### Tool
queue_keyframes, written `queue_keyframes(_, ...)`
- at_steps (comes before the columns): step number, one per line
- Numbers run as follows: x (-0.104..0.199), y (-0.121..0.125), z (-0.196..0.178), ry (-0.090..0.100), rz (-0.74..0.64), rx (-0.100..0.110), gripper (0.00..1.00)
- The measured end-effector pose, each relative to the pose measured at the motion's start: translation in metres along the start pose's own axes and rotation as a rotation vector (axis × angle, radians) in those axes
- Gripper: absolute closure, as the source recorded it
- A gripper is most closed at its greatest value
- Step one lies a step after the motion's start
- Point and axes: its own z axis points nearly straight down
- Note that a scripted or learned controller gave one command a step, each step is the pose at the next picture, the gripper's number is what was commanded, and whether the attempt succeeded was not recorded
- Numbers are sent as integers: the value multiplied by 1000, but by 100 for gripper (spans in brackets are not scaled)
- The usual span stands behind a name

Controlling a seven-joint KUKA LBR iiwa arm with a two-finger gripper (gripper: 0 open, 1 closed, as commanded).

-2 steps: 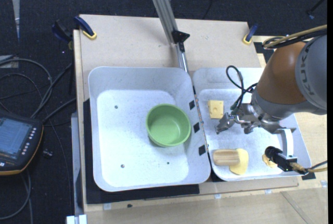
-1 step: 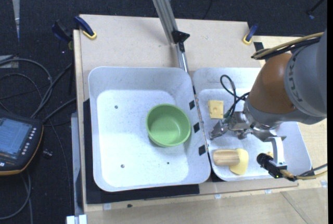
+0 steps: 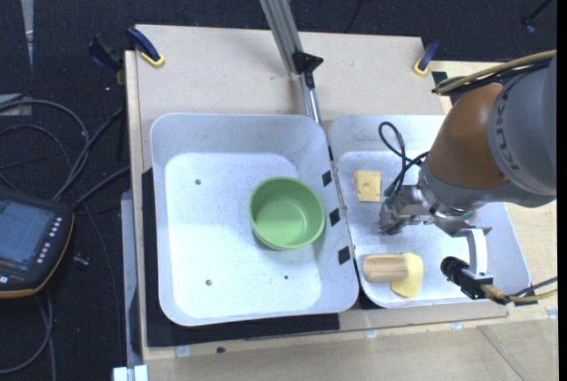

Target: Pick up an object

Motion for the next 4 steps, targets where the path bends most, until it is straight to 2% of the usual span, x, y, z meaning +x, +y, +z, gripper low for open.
queue_keyframes(3,-3,-8,-151,0,-1,-1,100)
queue_keyframes(4,40,4,-140,1,-4,3,100)
